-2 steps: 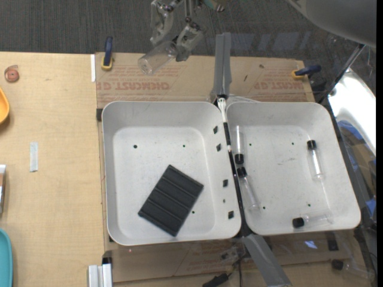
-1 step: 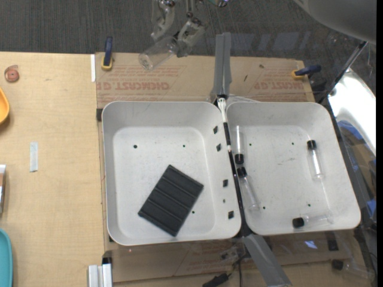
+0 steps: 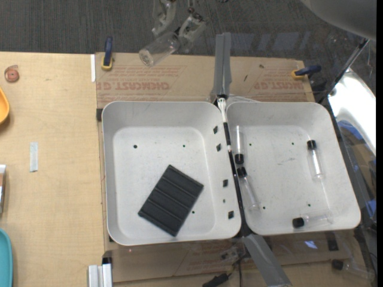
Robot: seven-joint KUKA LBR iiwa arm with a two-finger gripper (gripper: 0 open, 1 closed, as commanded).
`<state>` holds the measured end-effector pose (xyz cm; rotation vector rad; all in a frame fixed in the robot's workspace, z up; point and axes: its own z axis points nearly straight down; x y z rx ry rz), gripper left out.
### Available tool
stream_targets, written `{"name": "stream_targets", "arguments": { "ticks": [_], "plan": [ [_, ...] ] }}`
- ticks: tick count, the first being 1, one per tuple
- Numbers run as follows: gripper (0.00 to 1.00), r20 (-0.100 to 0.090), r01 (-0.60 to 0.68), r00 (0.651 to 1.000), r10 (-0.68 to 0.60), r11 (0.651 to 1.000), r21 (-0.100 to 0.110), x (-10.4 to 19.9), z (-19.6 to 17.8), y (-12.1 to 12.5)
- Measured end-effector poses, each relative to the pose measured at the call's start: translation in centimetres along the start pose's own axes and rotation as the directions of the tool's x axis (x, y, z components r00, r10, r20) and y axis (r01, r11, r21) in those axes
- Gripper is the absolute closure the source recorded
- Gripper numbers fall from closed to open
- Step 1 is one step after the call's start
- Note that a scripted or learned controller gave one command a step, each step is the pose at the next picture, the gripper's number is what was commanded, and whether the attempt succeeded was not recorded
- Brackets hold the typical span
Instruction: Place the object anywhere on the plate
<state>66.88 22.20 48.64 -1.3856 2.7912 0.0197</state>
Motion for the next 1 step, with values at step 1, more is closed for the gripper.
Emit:
{"name": "stream_targets", "arguments": {
  "ticks": [1],
  "plan": [
    [1.00,0.005,-0.005,1.000,0.005,1.000,0.000,-0.06,-0.85,-0.19]
  ]
}}
